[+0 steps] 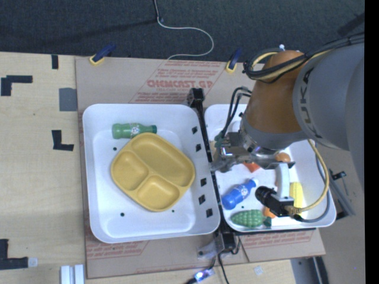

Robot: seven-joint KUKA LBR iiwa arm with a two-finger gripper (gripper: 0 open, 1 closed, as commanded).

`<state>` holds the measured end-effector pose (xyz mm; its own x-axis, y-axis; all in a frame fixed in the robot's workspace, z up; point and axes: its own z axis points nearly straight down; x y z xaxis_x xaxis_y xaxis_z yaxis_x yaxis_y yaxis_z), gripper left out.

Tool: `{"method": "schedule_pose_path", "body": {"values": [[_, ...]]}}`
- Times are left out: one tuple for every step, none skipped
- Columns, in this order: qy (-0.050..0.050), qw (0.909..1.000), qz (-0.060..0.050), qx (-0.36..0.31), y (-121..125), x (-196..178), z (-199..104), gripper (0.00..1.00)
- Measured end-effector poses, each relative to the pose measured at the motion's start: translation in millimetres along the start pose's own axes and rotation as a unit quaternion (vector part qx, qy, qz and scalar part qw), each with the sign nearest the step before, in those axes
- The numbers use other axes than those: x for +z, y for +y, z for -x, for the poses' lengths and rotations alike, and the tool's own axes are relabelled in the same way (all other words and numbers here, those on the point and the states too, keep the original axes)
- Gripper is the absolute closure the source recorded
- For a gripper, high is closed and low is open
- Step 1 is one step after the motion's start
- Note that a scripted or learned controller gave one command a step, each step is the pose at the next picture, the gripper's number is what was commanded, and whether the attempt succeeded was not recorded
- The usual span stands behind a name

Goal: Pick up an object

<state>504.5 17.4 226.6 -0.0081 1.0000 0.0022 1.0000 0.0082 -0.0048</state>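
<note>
Blue bottle (238, 194), lying on its side in the right bin (320, 218), looks like the likeliest thing to pick: it sits near the bin's left wall, just below the arm's wrist. Seen from the fixed camera above, you have two white bins side by side on a bench. The left bin (98, 176) holds a yellow tray (153, 170) with three compartments and, above it, a green bottle (134, 130) lying flat, just touching or nearly touching the tray's upper edge. In the right bin, a bumpy green toy (249, 218) lies just below the blue bottle, a yellow item (295, 195) lies to their right, and a small orange piece (253, 167) peeks out beneath the wrist.

The gripper (232, 154) hangs low over the right bin's upper left part, but the arm's grey and orange bulk covers it (so you cannot tell its state, or whether it has hold of anything).

To do this step well, you would likely centre over the blue bottle's body, across its short width, and come down clear of the bin wall and the green toy, which crowd it on two sides.
</note>
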Motion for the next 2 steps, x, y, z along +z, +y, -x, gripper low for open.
{"method": "schedule_pose_path", "body": {"values": [[-0.001,1.0,0.0,0.002,2,-6,-19,1.0],[-0.002,1.0,-0.001,0.004,-6,7,-14,1.0]]}}
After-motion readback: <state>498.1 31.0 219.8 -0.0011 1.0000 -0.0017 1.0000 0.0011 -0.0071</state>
